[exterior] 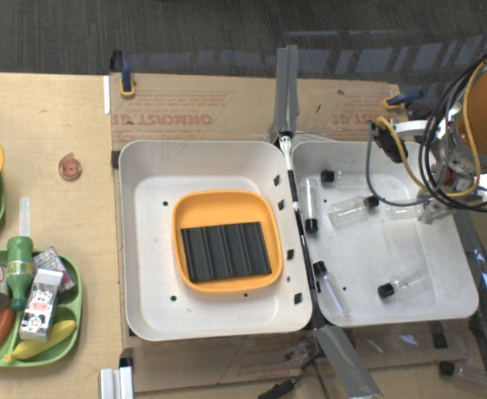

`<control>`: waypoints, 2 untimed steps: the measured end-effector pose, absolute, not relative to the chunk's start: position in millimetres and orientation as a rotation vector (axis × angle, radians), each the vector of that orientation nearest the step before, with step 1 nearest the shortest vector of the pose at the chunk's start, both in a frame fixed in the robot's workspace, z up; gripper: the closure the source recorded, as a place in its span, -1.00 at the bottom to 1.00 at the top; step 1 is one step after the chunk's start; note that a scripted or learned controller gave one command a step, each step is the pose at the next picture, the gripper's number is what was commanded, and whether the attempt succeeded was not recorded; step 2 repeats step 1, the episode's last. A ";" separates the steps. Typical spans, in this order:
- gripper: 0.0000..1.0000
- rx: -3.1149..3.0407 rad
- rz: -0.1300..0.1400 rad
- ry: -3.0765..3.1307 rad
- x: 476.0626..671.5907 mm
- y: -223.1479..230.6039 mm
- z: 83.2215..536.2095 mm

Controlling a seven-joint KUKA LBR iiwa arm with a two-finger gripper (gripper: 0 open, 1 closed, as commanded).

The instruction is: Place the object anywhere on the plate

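A grey arm (476, 115) trailing black cables leans over the right bin (443, 306), its gripper's state impossible to tell. Smooth, clear, black-capped vials (403, 285) lie scattered there, apt to roll or slip. The glossy yellow plate (227, 210) with its ribbed black insert waits in the left bin (144, 248).

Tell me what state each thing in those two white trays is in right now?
Yellow plate: flat in the left bin, carrying a black ridged block.
Clear vials: lying on their sides, scattered in the right bin, black caps on.
Robot arm: over the right bin's far right corner.
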State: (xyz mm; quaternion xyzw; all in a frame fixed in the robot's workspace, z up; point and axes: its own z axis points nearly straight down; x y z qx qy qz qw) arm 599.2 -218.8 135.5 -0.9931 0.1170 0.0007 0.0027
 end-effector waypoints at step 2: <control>1.00 -3.121 -0.003 0.313 659.7 -219.8 228.3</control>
